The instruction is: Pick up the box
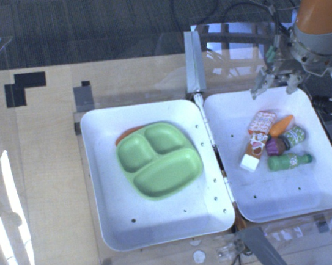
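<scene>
Both white bins reach close to the bottom of the frame, and the lower rim of the left bin (169, 236) is the nearest thing to the camera. Its floor carries a green divided tray (159, 159) in the middle, with wide bare floor below the tray and along the left side. A small orange edge shows from under the upper left of the tray.

In the right bin (293, 199) the things lie together in a small cluster in the upper middle of its floor. The box (262, 124), with a red and white print, is at the top left of this cluster. Just beside it on the right is an orange carrot-shaped toy (282, 124), and a second small carton (254, 149) is below it, touching or almost touching. Two green bottles (291, 161) lie at the lower right of the cluster. The lower half of this bin floor is bare, and there is free room on the left of the box.

At the upper right of the frame, the gripper (276, 84) hangs over the top rim of the right bin. Its two fingers stand apart, with nothing between them. It is well apart from the box.
</scene>
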Robot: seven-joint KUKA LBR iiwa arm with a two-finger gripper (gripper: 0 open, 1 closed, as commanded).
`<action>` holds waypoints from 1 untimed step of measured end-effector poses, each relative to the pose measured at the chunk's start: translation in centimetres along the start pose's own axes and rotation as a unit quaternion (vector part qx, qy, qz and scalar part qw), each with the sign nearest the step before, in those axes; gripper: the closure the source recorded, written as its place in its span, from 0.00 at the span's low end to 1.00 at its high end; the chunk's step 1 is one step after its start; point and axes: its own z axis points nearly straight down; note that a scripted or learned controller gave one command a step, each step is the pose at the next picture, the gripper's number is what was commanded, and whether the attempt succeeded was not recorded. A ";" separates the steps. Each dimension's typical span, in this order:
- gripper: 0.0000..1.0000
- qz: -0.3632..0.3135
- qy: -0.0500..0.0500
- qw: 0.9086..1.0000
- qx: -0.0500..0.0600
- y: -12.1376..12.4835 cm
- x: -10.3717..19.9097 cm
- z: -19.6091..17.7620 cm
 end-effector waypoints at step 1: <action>0.00 -0.039 0.000 0.999 0.000 2.9 -3.2 11.0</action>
